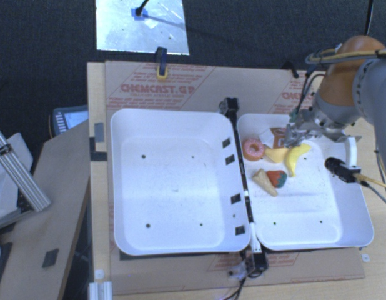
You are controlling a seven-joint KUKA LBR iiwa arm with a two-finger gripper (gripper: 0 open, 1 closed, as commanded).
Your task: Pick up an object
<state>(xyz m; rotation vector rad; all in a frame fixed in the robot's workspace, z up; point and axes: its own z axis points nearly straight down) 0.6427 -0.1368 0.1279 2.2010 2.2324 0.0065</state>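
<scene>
Your arm (358, 83) came in from the right and hung over the far part of the right bin (343, 230). The gripper (295, 135) sat low over the toys at the bin's far left corner, just above the banana (296, 157). Whether its tips were spread or pressed together, you could not tell from this view; the wrist body hid them, and nothing showed between them.

The banana lay on the bin floor, curved, its upper end under the gripper. Just beside it on the left was a yellow block (275, 154), and touching that on the left was a pink donut (252, 149), near the divider between the bins. A brown piece (278, 133) lay behind the block, partly covered by the gripper. Nearer the camera, a cone (265, 181) lay tilted on its side with a red and teal piece (278, 179) against it.

The left bin (174, 186) sat beside the right one, their rims meeting at a row of black clips (232, 160). Both bins rested on a brown board (180, 86). A black cable end (340, 169) hung below the wrist over the right bin's right side.
</scene>
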